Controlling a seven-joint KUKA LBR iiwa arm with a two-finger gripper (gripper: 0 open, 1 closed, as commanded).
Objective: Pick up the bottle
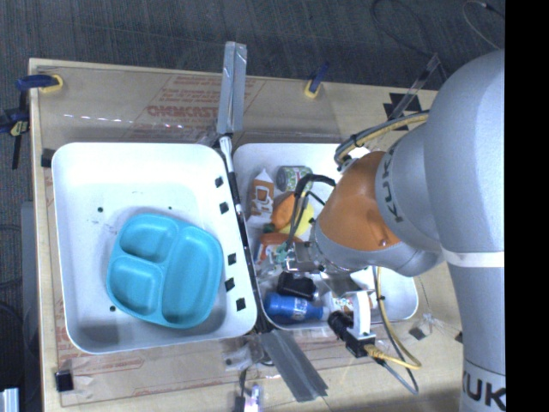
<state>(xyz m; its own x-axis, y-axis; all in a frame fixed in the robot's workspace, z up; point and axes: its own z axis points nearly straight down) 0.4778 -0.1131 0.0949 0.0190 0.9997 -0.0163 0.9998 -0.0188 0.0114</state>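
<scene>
A blue divided plate [165, 269] lies in the left white bin [77, 178]. The right bin [257, 160] holds a small carton [262, 193], a can [292, 177] and an orange item [284, 213], all on a wooden counter [120, 88].

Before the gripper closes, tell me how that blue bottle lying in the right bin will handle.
The blue bottle lies on its side, so its round body will probably roll if nudged. It looks like smooth plastic, likely slippery. It sits near the right bin wall, which may stop it.
</scene>
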